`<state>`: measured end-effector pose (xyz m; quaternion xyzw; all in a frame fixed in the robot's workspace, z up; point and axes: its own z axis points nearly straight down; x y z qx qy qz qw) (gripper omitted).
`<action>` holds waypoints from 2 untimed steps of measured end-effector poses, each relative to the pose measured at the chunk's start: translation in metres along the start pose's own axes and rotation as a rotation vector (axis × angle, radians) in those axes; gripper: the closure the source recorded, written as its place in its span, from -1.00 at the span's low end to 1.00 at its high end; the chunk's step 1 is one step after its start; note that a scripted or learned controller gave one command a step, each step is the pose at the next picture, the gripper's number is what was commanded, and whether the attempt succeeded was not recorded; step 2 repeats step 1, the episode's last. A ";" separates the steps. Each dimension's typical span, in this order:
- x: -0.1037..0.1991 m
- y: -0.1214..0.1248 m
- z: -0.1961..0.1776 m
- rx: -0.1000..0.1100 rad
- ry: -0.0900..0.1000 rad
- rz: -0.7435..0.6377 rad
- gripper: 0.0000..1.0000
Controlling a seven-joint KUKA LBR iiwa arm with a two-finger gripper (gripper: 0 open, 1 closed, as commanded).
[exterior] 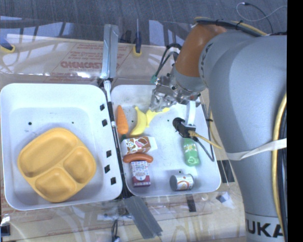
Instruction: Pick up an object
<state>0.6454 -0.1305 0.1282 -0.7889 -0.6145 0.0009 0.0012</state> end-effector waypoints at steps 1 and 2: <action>0.000 0.000 0.000 0.000 0.000 -0.001 -1.00; 0.000 0.000 0.000 0.000 0.000 -0.001 -1.00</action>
